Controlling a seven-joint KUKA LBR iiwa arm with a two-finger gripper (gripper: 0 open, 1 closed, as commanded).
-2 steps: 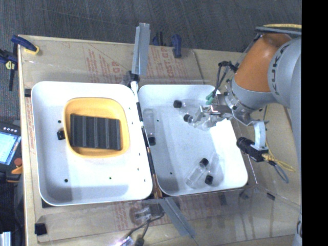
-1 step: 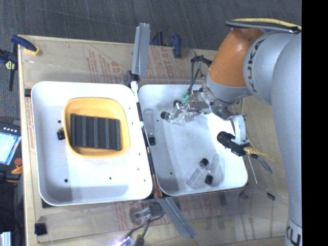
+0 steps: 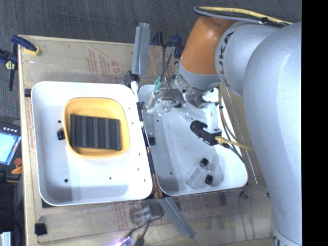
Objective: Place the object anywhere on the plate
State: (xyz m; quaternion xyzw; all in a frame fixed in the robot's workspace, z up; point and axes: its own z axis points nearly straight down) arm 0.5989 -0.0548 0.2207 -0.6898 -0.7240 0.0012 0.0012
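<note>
Plate (image 3: 77,106), yellow-rimmed, is lying in the left bin (image 3: 46,183); a clear object (image 3: 197,174) is resting in the right bin (image 3: 174,152); tool (image 3: 156,102) state unreadable.

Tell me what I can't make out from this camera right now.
- Hand: small and cluttered, open or shut unclear.
- Clear object in the right bin: transparent against white, so its shape is hard to read.
- Right bin's far corner: covered by the arm.
- Plate: dark insert's detail is blurred.
</note>
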